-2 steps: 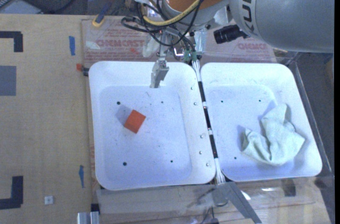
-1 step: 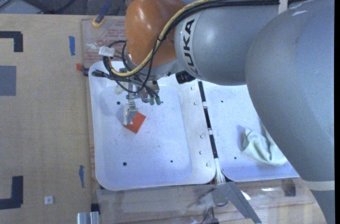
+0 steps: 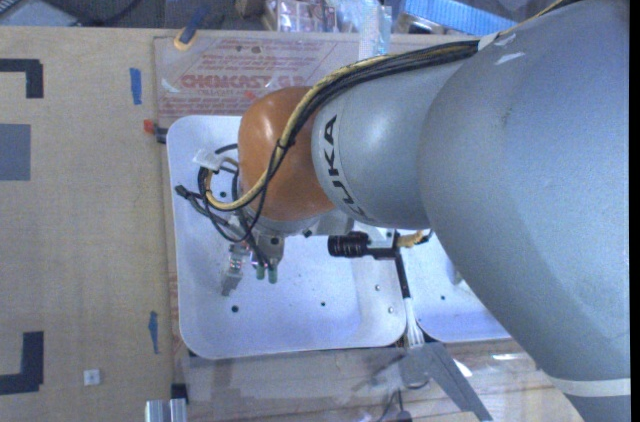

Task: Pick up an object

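The gripper [image 3: 248, 272] hung over the left bin [image 3: 200, 310]; its state could not be told. Best to descend straight and slowly onto 1 object.

Arm [image 3: 480, 140] reaches from right over left bin [image 3: 200, 310]; claw [image 3: 250, 272] hangs w/in it, right bin [image 3: 450, 310] beside.

Grey arm [image 3: 500, 130] sweeps in from right, filling right half of view. Orange band [image 3: 275, 160] sits above wrist, angled down toward left. Black and yellow cables [image 3: 225, 185] loop round wrist. Claw [image 3: 250, 268] hangs low at near left, tips pointing down; finger spacing too small to read.
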### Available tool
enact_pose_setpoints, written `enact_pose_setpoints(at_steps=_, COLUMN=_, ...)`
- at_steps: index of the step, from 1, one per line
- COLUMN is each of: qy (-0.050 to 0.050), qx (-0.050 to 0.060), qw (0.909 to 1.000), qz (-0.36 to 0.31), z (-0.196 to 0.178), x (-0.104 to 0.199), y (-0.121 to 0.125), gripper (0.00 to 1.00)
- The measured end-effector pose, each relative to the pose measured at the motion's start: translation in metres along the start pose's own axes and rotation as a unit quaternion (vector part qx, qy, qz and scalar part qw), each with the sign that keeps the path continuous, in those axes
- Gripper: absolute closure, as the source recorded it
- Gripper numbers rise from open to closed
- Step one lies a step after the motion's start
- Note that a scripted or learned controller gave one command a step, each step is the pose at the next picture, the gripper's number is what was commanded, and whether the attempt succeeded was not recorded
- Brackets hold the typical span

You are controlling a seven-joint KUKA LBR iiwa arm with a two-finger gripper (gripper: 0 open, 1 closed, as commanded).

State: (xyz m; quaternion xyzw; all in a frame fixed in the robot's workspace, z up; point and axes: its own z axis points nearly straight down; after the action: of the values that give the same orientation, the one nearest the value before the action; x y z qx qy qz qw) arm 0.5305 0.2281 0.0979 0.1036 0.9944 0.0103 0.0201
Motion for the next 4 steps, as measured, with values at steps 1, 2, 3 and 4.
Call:
enact_pose_setpoints(at_steps=1, qy=-0.019, qx=-0.021, qw=0.9851, qz=0.170, z=-0.009, x=0.028, y=0.006, gripper=0.00)
enact_pose_setpoints(at_steps=2, qy=-0.008, qx=-0.013, qw=0.9849, qz=0.172, z=-0.017, x=0.032, y=0.003, gripper=1.00)
enact_pose_setpoints(at_steps=3, qy=0.016, qx=0.014, qw=0.9922, qz=0.123, z=-0.112, x=0.037, y=-0.010, gripper=1.00)
enact_pose_setpoints(at_steps=4, qy=0.016, qx=0.008, qw=0.9908, qz=-0.134, z=-0.204, x=0.036, y=-0.028, gripper=1.00)
